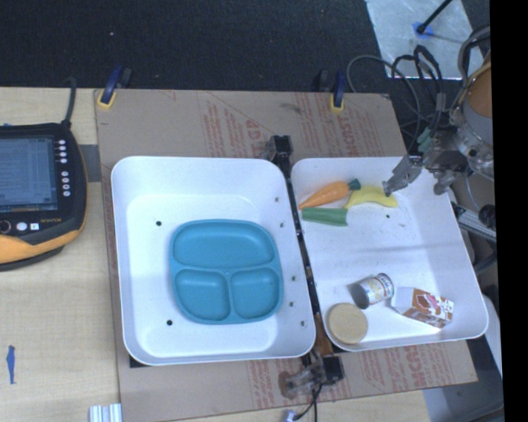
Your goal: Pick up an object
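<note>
The right bin (pixel 438 243) holds an orange carrot (pixel 326 193), a yellow banana (pixel 372 198) and a green vegetable (pixel 325 216) near its far left. A small silver can (pixel 373 289), a tan round disc (pixel 347 323) and a small carton (pixel 425 306) lie toward its near edge. My gripper (pixel 417 181) hangs over the bin's far right corner, just right of the banana. It is open, its fingers spread, with nothing between them.
The left bin (pixel 140 253) holds a blue divided plate (pixel 224 269). A teach pendant (pixel 26 192) lies on the bench at the far left. Cables (pixel 415 71) run behind the right bin.
</note>
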